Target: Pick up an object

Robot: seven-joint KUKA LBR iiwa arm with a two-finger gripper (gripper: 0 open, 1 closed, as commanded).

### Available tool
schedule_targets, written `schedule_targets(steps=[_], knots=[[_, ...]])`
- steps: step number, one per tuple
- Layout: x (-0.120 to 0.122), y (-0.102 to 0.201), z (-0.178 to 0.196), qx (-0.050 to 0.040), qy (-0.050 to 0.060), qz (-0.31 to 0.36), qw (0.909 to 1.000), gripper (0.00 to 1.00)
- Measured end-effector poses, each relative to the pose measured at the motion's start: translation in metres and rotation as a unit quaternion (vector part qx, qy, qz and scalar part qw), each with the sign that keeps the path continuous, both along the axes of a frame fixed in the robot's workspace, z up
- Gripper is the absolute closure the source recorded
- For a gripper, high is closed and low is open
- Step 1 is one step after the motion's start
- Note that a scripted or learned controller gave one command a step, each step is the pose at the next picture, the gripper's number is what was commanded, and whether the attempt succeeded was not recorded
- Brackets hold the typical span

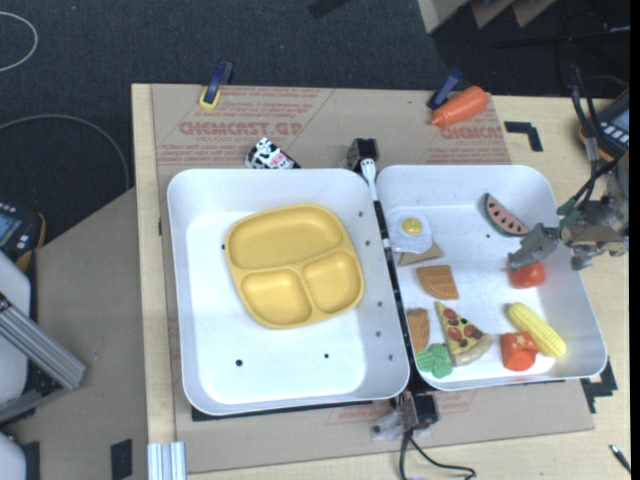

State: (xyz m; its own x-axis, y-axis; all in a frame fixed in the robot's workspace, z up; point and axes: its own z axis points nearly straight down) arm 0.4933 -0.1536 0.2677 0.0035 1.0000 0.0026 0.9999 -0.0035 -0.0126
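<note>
White right bin (470, 183) holds a small red tomato (527, 274) under the hand (540, 246), grip unclear

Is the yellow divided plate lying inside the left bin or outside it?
Inside. The yellow plate lies flat on the floor of the left bin, within its white rim.

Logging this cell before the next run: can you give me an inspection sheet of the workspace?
Surface: two shallow white bins on a cardboard-covered bench.
Job's things: toy fried egg, watermelon slice, pizza slice, corn cob, red tomato in right bin.
Clutter: yellow divided plate in left bin; orange carrot outside the bins.
Grippers: end effector over the tomato.
Cables: black lead at front edge.
Surroundings: dark carpet.
</note>
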Motion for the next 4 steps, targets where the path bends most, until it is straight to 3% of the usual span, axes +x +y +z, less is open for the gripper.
schedule_targets(steps=[1,4], knots=[[0.002,0.000,0.006,-0.0014,-0.006,0.002,1.0000,0.00],[-0.006,0.002,-0.177,-0.0005,-0.005,0.001,1.0000,0.00]])
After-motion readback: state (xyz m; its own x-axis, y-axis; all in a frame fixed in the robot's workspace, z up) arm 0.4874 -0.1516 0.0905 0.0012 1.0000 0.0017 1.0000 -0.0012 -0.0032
